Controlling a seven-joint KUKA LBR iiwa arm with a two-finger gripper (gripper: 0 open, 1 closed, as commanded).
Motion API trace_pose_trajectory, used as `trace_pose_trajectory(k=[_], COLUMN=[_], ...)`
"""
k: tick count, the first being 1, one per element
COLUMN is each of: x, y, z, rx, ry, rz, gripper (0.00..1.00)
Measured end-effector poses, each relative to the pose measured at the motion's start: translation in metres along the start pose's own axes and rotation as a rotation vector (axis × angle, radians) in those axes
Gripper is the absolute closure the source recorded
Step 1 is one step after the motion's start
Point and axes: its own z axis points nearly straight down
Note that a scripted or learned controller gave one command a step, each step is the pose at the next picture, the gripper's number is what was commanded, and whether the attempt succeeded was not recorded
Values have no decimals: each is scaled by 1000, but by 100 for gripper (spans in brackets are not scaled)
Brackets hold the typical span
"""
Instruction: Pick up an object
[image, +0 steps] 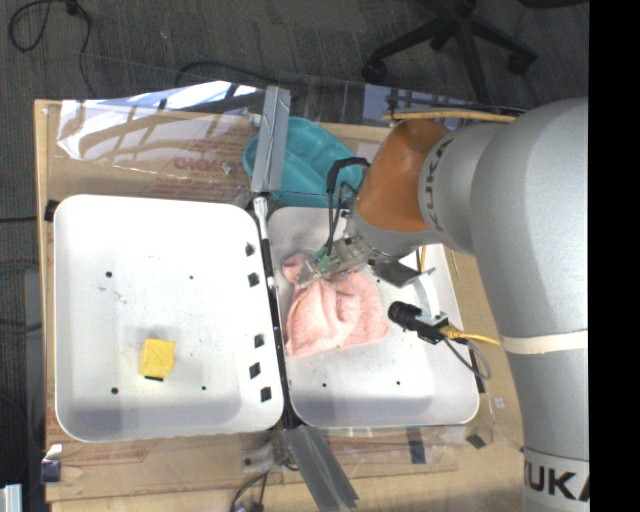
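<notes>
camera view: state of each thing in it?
pink cloth: crumpled, lying in the right bin
yellow block: lying flat in the left bin
teal object: outside the bins, behind the right one
gripper: low over the cloth's top edge, hold not confirmed

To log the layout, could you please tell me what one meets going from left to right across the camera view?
Yellow block → pink cloth → grey arm. The gripper overlaps the cloth, so I leave it out.
</notes>
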Motion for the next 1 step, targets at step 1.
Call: trace_pose_trajectory(k=[1], x=[14], y=[46], z=[-89], rx=[-1], ry=[0], rz=[-471], gripper=[100])
